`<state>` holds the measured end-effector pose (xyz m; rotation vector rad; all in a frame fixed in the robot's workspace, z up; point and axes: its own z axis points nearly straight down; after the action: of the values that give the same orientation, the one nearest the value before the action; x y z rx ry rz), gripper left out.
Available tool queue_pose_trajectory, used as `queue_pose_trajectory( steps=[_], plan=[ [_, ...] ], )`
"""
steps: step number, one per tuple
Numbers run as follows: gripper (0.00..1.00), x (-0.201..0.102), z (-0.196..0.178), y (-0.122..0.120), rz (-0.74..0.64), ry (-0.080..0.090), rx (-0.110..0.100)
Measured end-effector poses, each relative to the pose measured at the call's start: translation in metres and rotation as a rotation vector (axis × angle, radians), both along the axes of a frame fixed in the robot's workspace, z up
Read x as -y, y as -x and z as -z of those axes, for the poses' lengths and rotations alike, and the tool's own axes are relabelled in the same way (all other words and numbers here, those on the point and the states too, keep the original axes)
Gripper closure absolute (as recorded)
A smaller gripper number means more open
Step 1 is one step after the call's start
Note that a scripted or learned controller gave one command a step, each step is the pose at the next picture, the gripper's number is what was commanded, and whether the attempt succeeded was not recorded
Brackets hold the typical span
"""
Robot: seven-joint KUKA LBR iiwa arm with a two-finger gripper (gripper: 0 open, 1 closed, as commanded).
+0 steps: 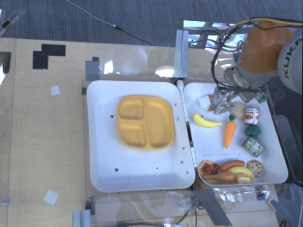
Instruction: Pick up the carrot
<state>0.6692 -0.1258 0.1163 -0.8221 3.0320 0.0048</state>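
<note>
Orange carrot (pixel 229 133) with green top, lying near the right bin's (pixel 279 167) middle beside a banana (pixel 206 121); yellow divided plate (pixel 144 122) in the left bin (pixel 102 174); pincer (pixel 221 103) state unclear.

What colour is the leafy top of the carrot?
Green, above an orange carrot body, seen in the camera view.

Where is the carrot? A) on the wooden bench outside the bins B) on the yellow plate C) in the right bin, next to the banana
C: the carrot lies in the right bin, just right of the banana.
</note>
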Motion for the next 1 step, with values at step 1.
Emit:
queue_pose_trajectory(
  steps=[1],
  plan=[
    [0.00, 0.0062, -0.0039, 0.0032, 0.005, 0.005, -0.017]
  ],
)
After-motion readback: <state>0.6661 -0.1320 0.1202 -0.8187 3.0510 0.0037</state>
